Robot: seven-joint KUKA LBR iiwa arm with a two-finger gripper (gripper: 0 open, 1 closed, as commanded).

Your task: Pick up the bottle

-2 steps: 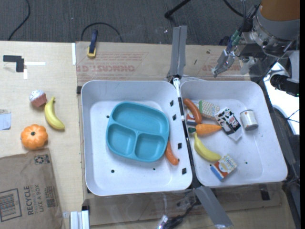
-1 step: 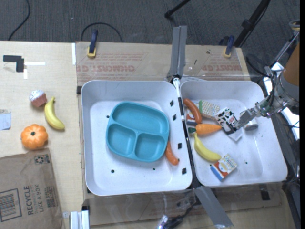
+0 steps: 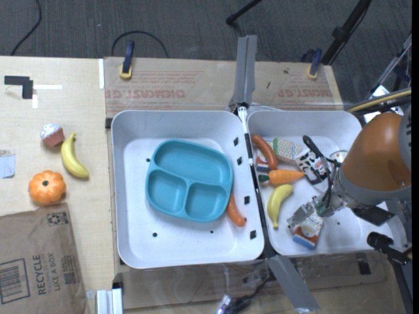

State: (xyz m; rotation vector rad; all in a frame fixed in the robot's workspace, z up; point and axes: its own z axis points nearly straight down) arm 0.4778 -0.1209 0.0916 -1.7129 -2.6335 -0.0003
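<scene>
Down in the right bin [image 3: 340,115] we go, and the arm [image 3: 376,159] reaches in from the right with the gripper [image 3: 309,213] low over the near half, just above a small white carton [image 3: 308,233] with an orange and blue end. Apart or together? Cannot tell from this angle, the metal is a blur against the clutter.

The bottle [image 3: 314,163], as best I can judge, is the dark-topped piece with the white and red label, lying flat in the middle of that bin, just right of the carrot [image 3: 286,174] and farther back than the gripper. Its long axis runs on a slant, dark cap pointing far and left, base toward near and right.

So the play here is an approach, and it looks off target (the carton is no bottle). A good try would carry the gripper back toward the far side, centre it over the labelled body, and close across the short width, square to that slanted axis. Watch the carrot and the banana [image 3: 279,203] nearby, a nudge there could roll the bottle away
</scene>
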